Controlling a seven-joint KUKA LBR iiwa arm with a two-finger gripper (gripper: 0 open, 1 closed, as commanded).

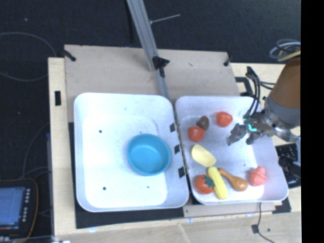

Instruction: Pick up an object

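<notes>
No readable writing is showing anywhere. The gripper (244, 134) is hanging over the right bin (238, 104) with fingers spread, gripping nothing; the tomato (224, 119) is lying just up-left of it, and the pink toy (257, 176) is sitting below it. The arm (286, 92) is reaching in from the right, wrist angled down-left.

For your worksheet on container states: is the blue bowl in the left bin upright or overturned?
Upright: the blue bowl shows its open hollow and rim facing up, resting on the left bin's floor.
</notes>
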